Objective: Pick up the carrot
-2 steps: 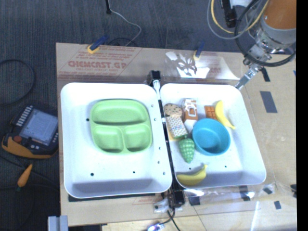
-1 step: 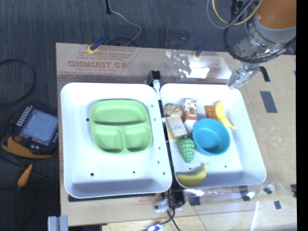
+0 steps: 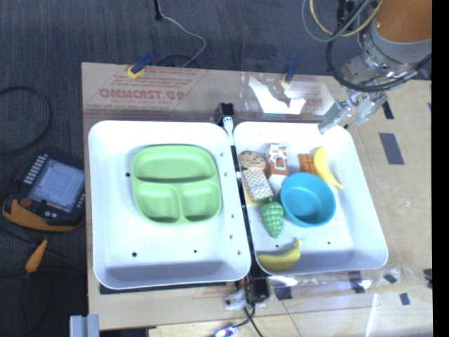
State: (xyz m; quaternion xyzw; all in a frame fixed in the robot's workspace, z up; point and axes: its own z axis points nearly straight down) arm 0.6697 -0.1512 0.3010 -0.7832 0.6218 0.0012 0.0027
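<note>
A small orange piece, which I take for the carrot (image 3: 306,163), lies at the back of the right bin (image 3: 365,223). It sits between a small printed box (image 3: 277,158) and a yellow banana (image 3: 327,167), just behind the blue bowl (image 3: 309,199). My gripper (image 3: 349,114) hangs above the right bin's far right corner, up and to the right of the carrot and well apart from it. Nothing is visibly held in it.
The right bin also holds a round cookie (image 3: 251,161), a speckled block (image 3: 257,184), a green bumpy vegetable (image 3: 273,218) and a second banana (image 3: 279,256) at the front. A green divided plate (image 3: 175,183) fills the left bin (image 3: 112,258). Clear plastic (image 3: 277,93) lies behind the bins.
</note>
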